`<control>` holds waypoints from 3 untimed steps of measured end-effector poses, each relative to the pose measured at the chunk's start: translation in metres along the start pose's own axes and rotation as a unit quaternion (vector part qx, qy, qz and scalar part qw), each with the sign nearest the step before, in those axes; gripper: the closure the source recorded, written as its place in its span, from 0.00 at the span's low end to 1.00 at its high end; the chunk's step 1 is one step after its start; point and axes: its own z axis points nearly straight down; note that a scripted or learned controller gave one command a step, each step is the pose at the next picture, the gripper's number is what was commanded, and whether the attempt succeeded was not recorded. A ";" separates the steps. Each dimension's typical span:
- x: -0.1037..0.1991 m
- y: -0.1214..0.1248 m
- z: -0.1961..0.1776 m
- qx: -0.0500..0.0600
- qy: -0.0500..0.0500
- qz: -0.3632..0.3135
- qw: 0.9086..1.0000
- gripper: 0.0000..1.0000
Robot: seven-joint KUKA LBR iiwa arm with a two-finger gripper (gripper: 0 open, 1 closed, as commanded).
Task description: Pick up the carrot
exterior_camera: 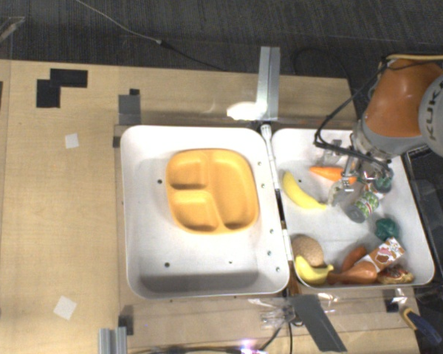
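Note:
An orange carrot (pixel 325 173) lies in the upper part of the right bin (pixel 413 198), pointing left. My gripper (pixel 347 188) hangs just to its right and slightly below, fingers pointing down, close to the carrot's thick end. Nothing visibly sits between the fingers, and the wrist hides their spacing.
A yellow banana (pixel 303 193) lies left of the gripper. A green-white item (pixel 363 205) and a dark green one (pixel 387 228) sit to the lower right. A kiwi (pixel 308 249), a second banana (pixel 311 271), a sausage (pixel 353 257) and pastries crowd the bin's front. The left bin (pixel 140 257) holds a yellow divided plate (pixel 209 189).

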 end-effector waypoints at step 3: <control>0.012 0.004 -0.023 -0.001 0.001 0.048 0.999 1.00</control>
